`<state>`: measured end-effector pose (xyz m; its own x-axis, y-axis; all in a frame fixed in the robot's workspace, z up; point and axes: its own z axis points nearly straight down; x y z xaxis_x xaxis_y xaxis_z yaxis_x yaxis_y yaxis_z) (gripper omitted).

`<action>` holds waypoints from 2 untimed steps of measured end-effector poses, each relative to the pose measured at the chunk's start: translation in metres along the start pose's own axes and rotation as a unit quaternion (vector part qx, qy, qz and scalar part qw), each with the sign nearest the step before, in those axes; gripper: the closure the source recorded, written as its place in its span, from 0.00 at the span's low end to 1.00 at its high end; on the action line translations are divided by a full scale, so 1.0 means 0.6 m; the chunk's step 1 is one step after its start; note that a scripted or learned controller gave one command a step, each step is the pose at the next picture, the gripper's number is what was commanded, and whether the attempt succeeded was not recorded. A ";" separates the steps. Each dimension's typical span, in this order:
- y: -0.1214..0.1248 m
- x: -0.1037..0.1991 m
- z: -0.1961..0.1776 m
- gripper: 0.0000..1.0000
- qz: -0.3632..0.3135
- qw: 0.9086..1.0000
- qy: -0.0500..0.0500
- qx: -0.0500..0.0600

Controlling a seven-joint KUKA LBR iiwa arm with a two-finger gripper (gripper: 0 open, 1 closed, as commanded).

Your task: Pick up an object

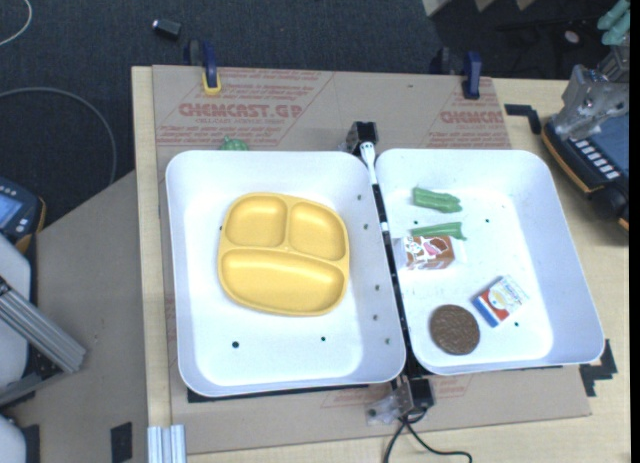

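Two shallow white bins sit side by side on a cardboard-covered tabletop (300, 101), seen from above at a slant. The left bin (190, 251) holds a yellow divided plate (285, 254) with three compartments, lying flat near the bin's middle. The right bin (560, 251) holds the small things that could be picked. Taking that bin as a clock face, a green bean pod (436, 198) lies toward eleven o'clock, with a second green pod (440, 230) just below it. A small printed packet (429, 251) in red and white lies just under that pod, toward nine o'clock. A round brown cookie (455, 330) rests toward seven o'clock, and a little blue, white and red carton (499, 300) lies near five o'clock, just beside the cookie. All five lie flat on the bin floor, none lifted. The robot's gripper cannot be made out, so whether it is wide or narrow cannot be told. By the look of things, the task has not begun: choosing, reaching, grasping and lifting all remain.
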<state>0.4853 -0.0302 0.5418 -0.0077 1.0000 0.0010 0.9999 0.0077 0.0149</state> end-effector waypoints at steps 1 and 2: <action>-0.013 0.044 0.170 1.00 0.002 1.000 0.000 0.013; -0.012 0.165 0.174 1.00 -0.001 1.000 0.000 0.009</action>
